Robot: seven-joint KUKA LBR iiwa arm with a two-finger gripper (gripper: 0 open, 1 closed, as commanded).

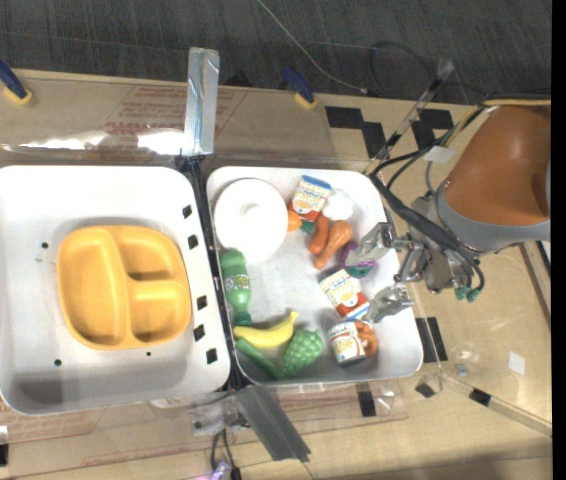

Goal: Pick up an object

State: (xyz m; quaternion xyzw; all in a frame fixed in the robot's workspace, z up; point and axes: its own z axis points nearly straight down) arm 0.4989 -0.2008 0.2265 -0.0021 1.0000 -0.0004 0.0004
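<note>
- Gripper [384, 268] sits low at the right edge of the right bin [403, 363], arm coming in from the right.
- Fingers are apart: one tip near the purple item [360, 261], the other near the lower carton [344, 290]. Nothing is between them.
- Judged step: descent/approach for a grasp, no object picked yet.
- Candidates are all in the right bin: white lid [251, 217] top-left, upper carton [309, 196], carrot [329, 239], green bottle [235, 286], banana [266, 331], green grapes [303, 349], small jar [348, 341].
- Closest targets look like the lower carton and the purple item, both just beside the fingertips.
- Left bin [13, 368] has a yellow tray [123, 286] and is well apart from the gripper.
- Next move needs: centre the open jaws over one item, probably the lower carton, drop until the tips straddle it, close, then lift straight up.
- Risk: items are packed tight against the bin wall; a tip could land on the carton or nudge the jar instead of straddling.
</note>
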